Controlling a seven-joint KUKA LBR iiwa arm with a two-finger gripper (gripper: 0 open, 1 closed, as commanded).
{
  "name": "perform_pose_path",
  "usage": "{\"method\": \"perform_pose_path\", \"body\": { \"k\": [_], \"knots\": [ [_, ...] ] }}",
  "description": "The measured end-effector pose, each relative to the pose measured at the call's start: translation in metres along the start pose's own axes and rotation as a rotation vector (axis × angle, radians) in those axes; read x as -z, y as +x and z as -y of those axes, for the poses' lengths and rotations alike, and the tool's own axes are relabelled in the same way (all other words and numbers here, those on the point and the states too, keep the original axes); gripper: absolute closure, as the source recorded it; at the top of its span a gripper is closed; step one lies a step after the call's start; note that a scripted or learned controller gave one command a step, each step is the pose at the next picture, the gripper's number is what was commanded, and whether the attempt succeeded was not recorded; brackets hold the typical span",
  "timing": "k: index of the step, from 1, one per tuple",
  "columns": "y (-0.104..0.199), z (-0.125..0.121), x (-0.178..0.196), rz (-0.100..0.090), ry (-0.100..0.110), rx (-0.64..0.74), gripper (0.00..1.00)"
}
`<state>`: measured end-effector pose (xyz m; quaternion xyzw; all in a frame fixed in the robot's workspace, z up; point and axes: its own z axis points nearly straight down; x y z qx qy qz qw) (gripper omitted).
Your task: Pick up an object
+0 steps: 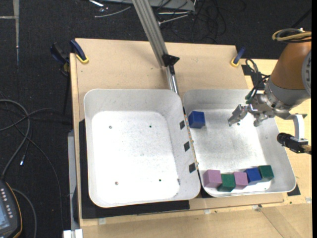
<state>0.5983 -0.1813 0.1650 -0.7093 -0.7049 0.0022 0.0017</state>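
Observation:
A blue cube point(196, 119) sits alone near the left wall of the right bin point(218, 100). Along that bin's near edge lies a row of blocks: a purple one point(212, 178), a green one point(228, 181), a second purple one point(240, 179), a blue one point(253, 174) and a green one point(266, 171). My gripper point(246, 118) hangs over the right bin's far right part, to the right of the lone blue cube. Its two fingers are spread apart with nothing between them.
The left bin point(132, 145) lies beside the right one, with a black hinge strip between them. A slanted metal pole point(156, 36) crosses the bench's far side. Clamps hold the board's far corners.

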Motion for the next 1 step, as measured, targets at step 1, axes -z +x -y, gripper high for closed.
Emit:
{"method": "perform_pose_path", "body": {
  "k": [1],
  "knots": [
    [-0.0269,0.057,-0.0721,-0.002,-0.004,0.0,0.0]
  ]
}}
